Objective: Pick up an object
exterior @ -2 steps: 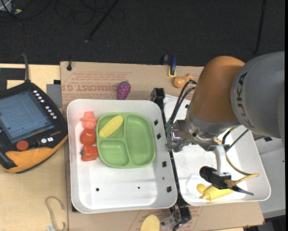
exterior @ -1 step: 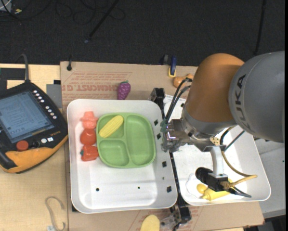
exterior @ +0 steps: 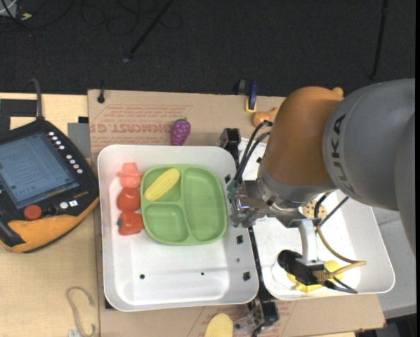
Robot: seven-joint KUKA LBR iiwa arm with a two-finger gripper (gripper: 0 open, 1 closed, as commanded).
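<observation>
At the bench's 6 o'clock edge, outside both bins, lies a rounded yellow thing [exterior: 219, 325]. The right bin [exterior: 373, 253] sits at 4 o'clock in the view and the left bin [exterior: 168, 279] beside it, their walls nearly touching.

The grey arm [exterior: 368, 146] reaches in from 3 o'clock. Its gripper [exterior: 240, 208] is down at the left bin's 3 o'clock wall, over the seam between the bins. Whether it is released or clenched I cannot tell, and nothing shows in its grasp.

In the far half of the left bin rests a green divided plate [exterior: 196, 216]. A yellow corn cob [exterior: 161, 183] lies tilted in the plate's 10 o'clock compartment. At the plate's 9 o'clock, just beside its rim, three toys stand in a line: a red one [exterior: 131, 224] nearest, another red one [exterior: 128, 201], then a pink one [exterior: 129, 174].

A teach pendant [exterior: 34, 177] lies at the view's 9 o'clock, well apart from the bins. Beyond the left bin's 12 o'clock rim, a purple toy [exterior: 180, 130] lies on cardboard [exterior: 140, 121].
</observation>
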